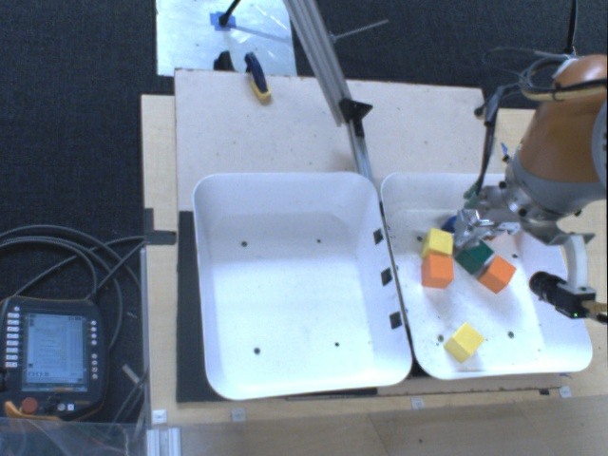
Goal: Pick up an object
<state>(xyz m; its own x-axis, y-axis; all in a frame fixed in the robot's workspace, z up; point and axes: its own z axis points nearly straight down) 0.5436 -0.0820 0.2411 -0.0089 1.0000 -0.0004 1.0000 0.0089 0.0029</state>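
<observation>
Several small blocks lie in the right bin (560,350): a yellow block (438,243), an orange block (437,271) just below it, a dark green block (474,256), another orange block (497,274) and a separate yellow block (465,342) nearer the front. A bit of blue shows behind the yellow block. My gripper (472,228) hangs low over the cluster, right above the green block and beside the upper yellow one. Its fingertips are hard to make out against the blocks.
The left bin (214,255) stands beside the right one. A slanted metal rod (318,50) crosses the bench at the back. A teach pendant (52,350) with cables lies at the left, off the bench. A black part of the arm (560,294) overhangs the right bin's edge.
</observation>
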